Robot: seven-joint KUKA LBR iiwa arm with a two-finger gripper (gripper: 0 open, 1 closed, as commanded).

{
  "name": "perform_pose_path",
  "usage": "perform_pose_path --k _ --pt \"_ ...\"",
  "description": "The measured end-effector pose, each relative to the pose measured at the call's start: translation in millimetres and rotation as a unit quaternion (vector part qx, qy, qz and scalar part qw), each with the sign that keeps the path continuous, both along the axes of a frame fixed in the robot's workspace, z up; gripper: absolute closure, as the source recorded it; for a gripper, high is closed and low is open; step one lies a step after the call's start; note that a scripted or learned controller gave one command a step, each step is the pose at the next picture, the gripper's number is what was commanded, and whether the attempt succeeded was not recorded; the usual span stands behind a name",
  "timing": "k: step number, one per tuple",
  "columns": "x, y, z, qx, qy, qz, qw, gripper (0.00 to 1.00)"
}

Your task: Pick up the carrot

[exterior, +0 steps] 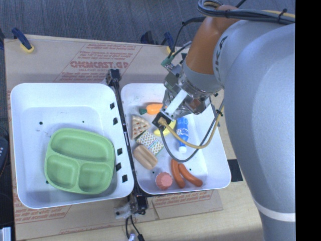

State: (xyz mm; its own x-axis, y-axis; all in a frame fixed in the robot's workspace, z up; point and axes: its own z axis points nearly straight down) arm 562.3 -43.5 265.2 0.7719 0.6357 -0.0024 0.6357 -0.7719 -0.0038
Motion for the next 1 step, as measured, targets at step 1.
perform_pose_path --k 1 --pt "-0.1 0.2 -0.1 0.0002 0.0 0.0 1.0 0.0"
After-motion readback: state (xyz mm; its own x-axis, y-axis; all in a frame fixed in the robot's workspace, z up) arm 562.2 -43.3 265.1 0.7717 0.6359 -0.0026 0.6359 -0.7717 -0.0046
